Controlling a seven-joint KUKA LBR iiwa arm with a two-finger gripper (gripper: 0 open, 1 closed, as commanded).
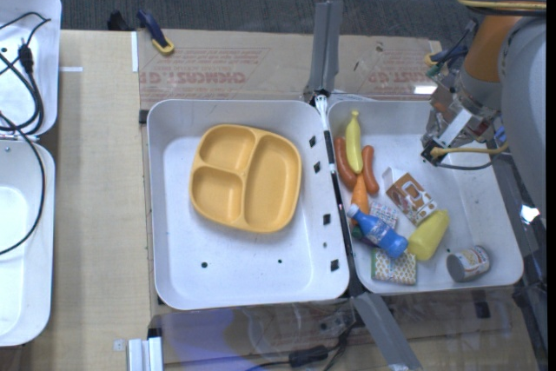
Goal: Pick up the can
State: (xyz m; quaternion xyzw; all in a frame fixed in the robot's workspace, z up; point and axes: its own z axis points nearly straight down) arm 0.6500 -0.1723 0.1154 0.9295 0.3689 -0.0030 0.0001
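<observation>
The can (pixel 469 262) is small and silver-grey with a printed label. It lies on its side in the near right corner of the right bin (pixel 486 187). My gripper (pixel 448 124) hangs over the far right part of that bin, below the orange band of the arm. It is well away from the can, with the bin's bare floor between them. The wrist hardware hides its fingertips.
A yellow bottle (pixel 428 235) lies just left of the can, beside a blue bottle (pixel 380 232), a snack packet (pixel 411 197) and a green packet (pixel 395 268). A banana (pixel 354 135), sausages (pixel 347 165) and a carrot (pixel 360 194) line the divider. The left bin holds a yellow divided plate (pixel 246 178).
</observation>
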